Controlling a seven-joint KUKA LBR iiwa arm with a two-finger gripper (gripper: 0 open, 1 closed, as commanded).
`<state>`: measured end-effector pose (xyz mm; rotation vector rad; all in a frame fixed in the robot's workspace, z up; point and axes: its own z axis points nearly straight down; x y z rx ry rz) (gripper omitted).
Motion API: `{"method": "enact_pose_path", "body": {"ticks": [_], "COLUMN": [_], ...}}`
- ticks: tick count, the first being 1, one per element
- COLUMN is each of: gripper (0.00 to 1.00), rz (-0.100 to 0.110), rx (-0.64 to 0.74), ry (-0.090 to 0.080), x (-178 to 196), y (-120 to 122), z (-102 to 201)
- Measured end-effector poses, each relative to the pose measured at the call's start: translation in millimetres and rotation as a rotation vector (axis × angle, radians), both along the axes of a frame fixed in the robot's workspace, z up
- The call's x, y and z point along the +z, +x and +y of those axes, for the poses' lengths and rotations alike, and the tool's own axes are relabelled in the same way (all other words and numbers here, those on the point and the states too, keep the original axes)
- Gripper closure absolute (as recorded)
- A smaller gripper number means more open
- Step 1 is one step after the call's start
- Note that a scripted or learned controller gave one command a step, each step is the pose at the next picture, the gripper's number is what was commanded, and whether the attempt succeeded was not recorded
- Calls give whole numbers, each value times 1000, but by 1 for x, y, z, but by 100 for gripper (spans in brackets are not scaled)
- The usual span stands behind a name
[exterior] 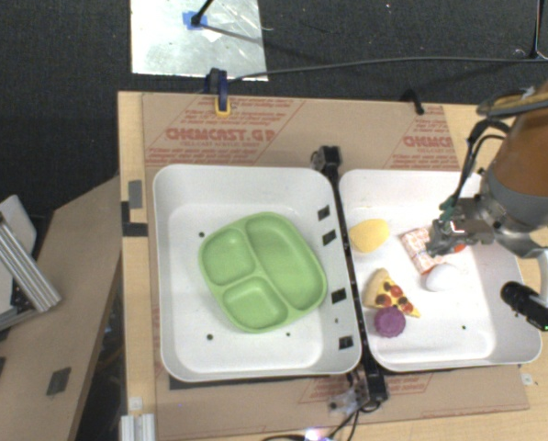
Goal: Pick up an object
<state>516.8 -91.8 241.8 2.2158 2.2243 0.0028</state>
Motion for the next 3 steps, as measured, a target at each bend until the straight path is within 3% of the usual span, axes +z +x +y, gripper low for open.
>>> {"method": "enact_pose_path", "body": {"ticks": [3], "gripper": [100], "rz": [2], "rx": [6], "ry": [3], "x": [-24], "y": [-17], "z": [155]}}
